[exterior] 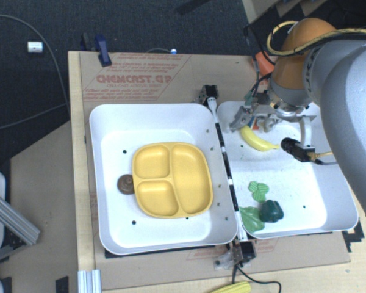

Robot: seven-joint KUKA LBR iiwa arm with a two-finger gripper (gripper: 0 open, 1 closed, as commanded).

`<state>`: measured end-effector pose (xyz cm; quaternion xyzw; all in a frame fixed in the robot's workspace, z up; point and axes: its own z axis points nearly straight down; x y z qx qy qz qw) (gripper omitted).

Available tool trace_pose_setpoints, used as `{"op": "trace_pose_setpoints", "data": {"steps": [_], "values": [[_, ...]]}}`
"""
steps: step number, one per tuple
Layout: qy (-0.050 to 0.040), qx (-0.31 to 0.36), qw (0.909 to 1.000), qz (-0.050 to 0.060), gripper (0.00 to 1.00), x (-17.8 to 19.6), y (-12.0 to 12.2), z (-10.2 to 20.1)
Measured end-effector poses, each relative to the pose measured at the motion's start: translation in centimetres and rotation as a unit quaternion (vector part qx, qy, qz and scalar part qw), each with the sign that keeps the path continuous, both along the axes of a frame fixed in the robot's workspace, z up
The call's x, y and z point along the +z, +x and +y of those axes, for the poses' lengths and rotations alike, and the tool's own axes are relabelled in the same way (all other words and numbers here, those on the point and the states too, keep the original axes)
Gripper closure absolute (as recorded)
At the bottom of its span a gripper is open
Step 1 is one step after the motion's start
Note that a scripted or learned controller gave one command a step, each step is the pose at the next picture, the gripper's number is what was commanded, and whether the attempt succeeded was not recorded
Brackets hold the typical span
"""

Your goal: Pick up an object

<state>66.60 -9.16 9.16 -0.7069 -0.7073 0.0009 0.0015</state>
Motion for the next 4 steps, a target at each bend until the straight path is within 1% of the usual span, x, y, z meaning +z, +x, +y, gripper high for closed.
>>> {"op": "trace_pose_setpoints", "data": {"steps": [1,2,3,4], "values": [[-0.0022,0.001,1.0000,0.000,1.00,1.0,0.0,-0.1],[-0.0022,0.001,1.0000,0.000,0.00,1.0,0.0,-0.1],[-0.0006,0.000,1.0000,-0.001,0.00,-0.7,-2.1,-0.9],[-0.0011,0.000,1.0000,-0.002,1.00,0.4,-2.0,-0.8]]}}
